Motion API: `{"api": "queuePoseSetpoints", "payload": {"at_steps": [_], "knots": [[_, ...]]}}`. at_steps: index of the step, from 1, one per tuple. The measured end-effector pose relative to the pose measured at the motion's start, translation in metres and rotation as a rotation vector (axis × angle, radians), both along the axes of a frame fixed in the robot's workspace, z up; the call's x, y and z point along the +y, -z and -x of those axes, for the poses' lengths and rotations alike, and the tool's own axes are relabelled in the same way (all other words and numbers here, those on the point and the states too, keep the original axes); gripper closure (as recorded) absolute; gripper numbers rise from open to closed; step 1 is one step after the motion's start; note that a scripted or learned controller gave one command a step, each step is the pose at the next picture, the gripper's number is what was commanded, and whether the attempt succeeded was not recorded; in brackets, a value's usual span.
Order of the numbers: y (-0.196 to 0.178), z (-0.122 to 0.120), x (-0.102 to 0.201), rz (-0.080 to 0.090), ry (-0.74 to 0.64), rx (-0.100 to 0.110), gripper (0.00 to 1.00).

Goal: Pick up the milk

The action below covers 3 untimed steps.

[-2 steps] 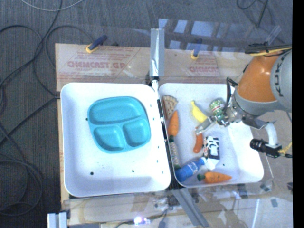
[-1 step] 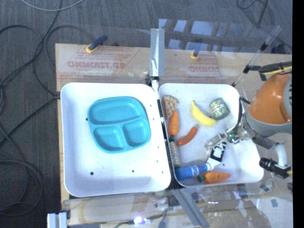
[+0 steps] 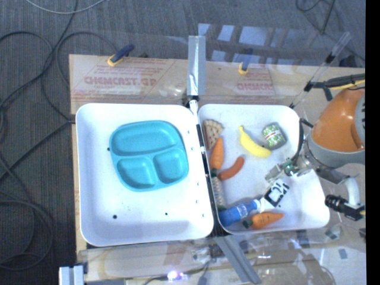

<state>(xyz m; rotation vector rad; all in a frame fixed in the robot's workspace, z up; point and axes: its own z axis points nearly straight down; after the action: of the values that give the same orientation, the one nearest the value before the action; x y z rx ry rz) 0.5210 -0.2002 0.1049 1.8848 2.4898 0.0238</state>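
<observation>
Grey carpet floor (image 3: 89, 16) — black cables (image 3: 24, 46) trailing.

Both white bins (image 3: 95, 218) look like smooth, glossy plastic. The blue divided tray (image 3: 149, 154), left of centre, reads as matt plastic. The banana (image 3: 253, 143) and carrots (image 3: 217, 153) have a toy-plastic sheen. Upper frame: cardboard-like board (image 3: 124, 82) under clear glossy sheeting; ribbed grey carpet (image 3: 35, 135) on the left.

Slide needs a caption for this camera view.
KUKA gripper hovers over the right bin near the milk, banana and carrots; blue tray in left bin.
</observation>
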Motion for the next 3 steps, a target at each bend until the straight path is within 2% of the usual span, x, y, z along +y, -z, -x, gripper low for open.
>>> {"api": "queuePoseSetpoints", "payload": {"at_steps": [1,2,3], "knots": [[0.0001,0.0003,-0.0001,0.000,0.000,0.001,0.00],[-0.0082,-0.0012,0.0022,-0.001,-0.003,0.000,1.00],[-0.0082,-0.0011,0.0020,-0.001,-0.003,0.001,0.00]]}}
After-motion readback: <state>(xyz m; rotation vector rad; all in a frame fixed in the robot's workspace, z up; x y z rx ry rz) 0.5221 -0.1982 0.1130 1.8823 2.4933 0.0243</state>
